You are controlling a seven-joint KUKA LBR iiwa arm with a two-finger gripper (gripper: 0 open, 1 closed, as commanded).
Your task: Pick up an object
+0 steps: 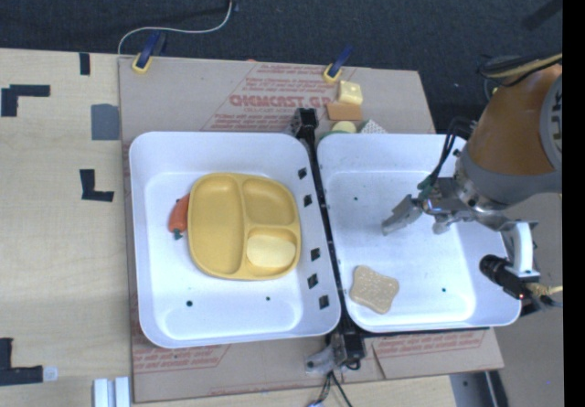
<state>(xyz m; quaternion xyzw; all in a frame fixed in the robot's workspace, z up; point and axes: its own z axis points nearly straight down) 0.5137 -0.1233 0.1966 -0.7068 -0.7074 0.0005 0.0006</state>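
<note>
Gripper (422,216) hangs over the right bin (457,312), fingers spread apart, nothing between them. Below it and toward the bin's near edge lies a tan, biscuit-like object (375,289), flat on the floor, well apart from the fingers. In the left bin (155,305) sits a yellow divided plate (243,224); an orange item (178,214) shows at its left edge, partly hidden beneath it.
</note>
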